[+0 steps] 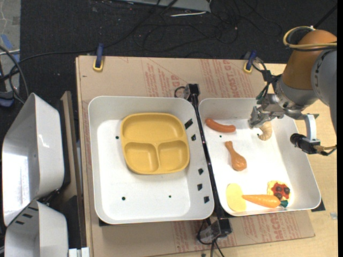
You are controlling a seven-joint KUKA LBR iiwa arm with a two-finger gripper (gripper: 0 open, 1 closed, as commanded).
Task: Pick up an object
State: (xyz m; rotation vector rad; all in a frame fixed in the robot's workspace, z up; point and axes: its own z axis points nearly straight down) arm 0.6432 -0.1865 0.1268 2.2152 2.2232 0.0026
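My gripper (260, 120) hangs over the upper right part of the right bin (305, 175). A small beige piece (265, 133) lies right under its tip, touching or nearly touching it; whether it is gripped I cannot tell. To the left of the gripper a reddish sausage (220, 126) lies in the same bin. An orange-brown drumstick (235, 156) rests near the bin's middle. Along the front wall lie a pale yellow disc (234, 196), an orange carrot (261, 200) and a small red and yellow piece (280, 190).
The left bin (107, 197) holds a yellow three-part plate (155, 143). A black divider (200, 138) runs between the bins. The grey arm with its orange band (308, 58) comes in from the upper right. White tubs (32, 154) stand off the bench at left.
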